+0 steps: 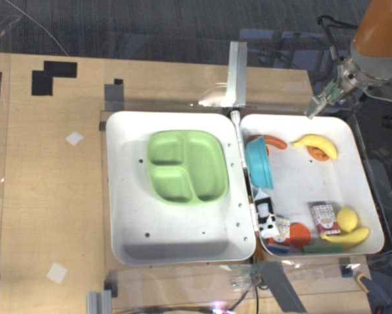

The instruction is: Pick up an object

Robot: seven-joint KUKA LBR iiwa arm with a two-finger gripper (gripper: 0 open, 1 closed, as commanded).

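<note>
Bench bins: left bin point(127, 175) holds green tray point(186, 167), right bin point(353, 175) toys; jaws' point(319, 104) state unclear

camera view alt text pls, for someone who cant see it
The gripper hangs above the far edge of the right bin, which holds a blue bowl, bananas, a small box and other toys. The left bin holds a green tray.

Orange band point(379, 25) above grey wrist; slim pale hand point(320, 103); black cables.
</note>
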